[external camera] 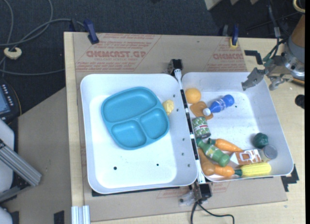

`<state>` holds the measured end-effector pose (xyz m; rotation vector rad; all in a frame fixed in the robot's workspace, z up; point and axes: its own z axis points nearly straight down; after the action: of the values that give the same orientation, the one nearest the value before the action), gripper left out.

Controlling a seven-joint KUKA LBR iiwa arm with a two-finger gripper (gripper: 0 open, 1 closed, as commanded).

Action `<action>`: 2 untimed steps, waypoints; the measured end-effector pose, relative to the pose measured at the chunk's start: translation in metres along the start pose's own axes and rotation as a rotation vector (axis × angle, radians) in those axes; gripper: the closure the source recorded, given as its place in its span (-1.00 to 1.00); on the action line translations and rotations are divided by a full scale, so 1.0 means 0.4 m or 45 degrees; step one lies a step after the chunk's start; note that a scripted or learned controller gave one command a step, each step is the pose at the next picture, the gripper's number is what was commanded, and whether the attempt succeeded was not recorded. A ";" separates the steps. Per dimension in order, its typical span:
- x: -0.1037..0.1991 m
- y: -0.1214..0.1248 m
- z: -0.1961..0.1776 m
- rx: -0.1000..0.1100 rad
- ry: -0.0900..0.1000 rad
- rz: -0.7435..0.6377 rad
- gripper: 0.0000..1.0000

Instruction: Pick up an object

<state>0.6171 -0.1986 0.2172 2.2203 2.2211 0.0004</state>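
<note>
Gripper (262, 76) hangs spread, empty, over the right bin's (278, 121) far rim. Below it, your toys crowd together; fingers may snag two.

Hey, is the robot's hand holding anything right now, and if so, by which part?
Nothing is held. The hand hovers open at the right bin's upper right rim, apart from the toys.

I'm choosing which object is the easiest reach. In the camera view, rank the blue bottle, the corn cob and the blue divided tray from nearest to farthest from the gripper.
From the gripper:
1. Blue bottle, right bin's upper middle.
2. Corn cob, right bin's bottom edge.
3. Blue divided tray, left bin.
</note>
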 end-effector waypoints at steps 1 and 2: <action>-0.061 -0.351 0.314 0.025 0.017 0.008 -1.00; -0.062 -0.331 0.272 -0.001 0.000 0.001 1.00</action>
<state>0.4850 -0.2234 0.1084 2.2212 2.2200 0.0011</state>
